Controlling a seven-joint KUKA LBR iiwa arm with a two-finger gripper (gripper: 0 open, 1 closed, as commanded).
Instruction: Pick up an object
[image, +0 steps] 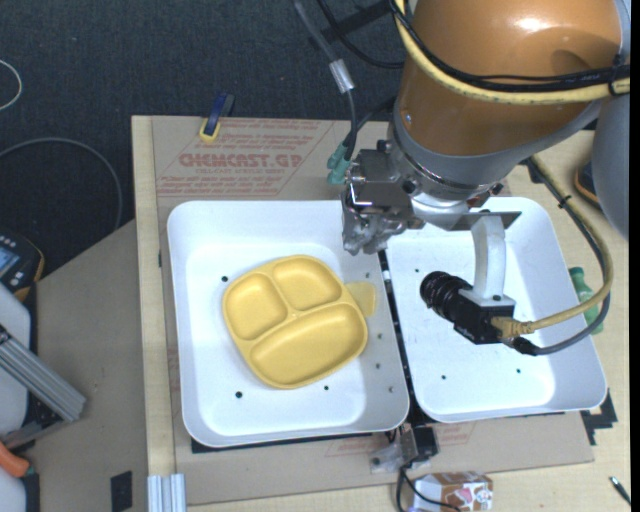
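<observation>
Yellow tray (294, 320) left of gripper (362, 243)

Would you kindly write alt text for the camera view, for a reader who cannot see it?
A yellow divided tray lies in the left white bin. The grey and orange arm reaches in from the right, its gripper above the seam between the left bin and the right bin.
</observation>
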